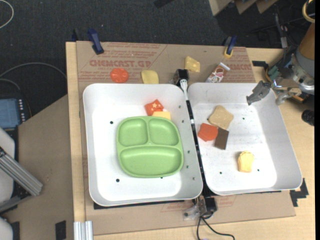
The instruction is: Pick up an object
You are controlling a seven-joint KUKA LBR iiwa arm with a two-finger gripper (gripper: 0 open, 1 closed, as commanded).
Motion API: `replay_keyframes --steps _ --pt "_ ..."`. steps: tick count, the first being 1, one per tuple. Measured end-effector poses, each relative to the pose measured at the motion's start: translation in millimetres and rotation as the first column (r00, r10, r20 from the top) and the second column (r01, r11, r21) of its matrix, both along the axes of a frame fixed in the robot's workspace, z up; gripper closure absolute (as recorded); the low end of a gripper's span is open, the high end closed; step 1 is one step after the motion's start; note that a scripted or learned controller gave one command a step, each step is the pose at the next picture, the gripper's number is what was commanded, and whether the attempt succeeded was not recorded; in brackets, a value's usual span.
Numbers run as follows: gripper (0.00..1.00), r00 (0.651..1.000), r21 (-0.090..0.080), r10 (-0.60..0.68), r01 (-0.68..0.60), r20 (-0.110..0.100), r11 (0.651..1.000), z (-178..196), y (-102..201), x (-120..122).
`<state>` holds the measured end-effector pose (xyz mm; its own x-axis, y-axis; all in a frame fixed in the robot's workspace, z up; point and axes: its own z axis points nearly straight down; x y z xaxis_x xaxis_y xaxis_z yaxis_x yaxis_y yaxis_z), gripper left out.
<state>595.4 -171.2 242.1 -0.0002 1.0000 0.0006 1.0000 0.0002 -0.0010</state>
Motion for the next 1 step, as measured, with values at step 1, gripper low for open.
replay_keyframes --steps 1 --pt "0.00 1.000 0.005 -0.008 0.008 -0.017 1.000 -88.6 -10.7 -124.0"
